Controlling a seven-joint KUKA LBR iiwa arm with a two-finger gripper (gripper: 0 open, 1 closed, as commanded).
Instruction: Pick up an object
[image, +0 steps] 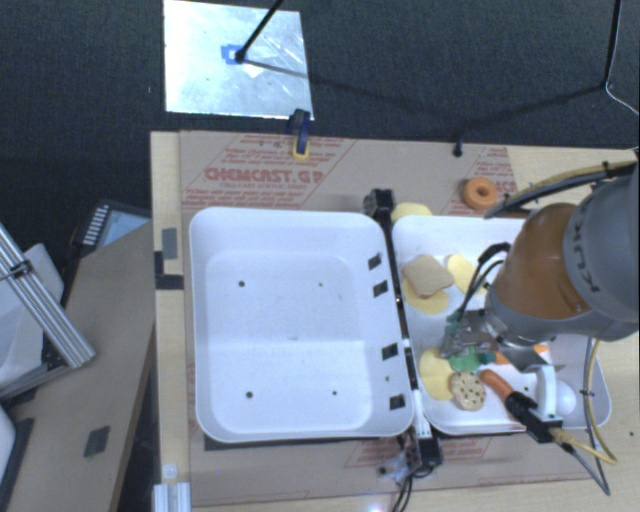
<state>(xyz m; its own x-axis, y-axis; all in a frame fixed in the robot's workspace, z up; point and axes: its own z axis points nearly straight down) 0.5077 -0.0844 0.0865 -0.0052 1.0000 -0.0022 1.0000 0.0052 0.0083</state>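
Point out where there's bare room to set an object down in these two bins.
The left bin offers the widest bare floor, bordered by its own white walls. The right bin is crowded: a tan bread piece, yellow pieces, a cookie and a carrot sit under the arm and gripper.

**Colours across the bins and table**

Both bins are plain white: the left bin (290, 325) carries a few small dark dots on its floor, the right bin (497, 232) a scatter of pale yellow pieces. A tan slice (427, 274) lies on one yellow disc (430, 300). A beige cookie (467, 391) is speckled with dark spots. Beside it lies an orange carrot-like piece (495, 381). An orange-brown doughnut (480, 193) sits on the table (260, 170), whose tan surface bears red lettering. The arm (570, 270) is grey with an orange band.
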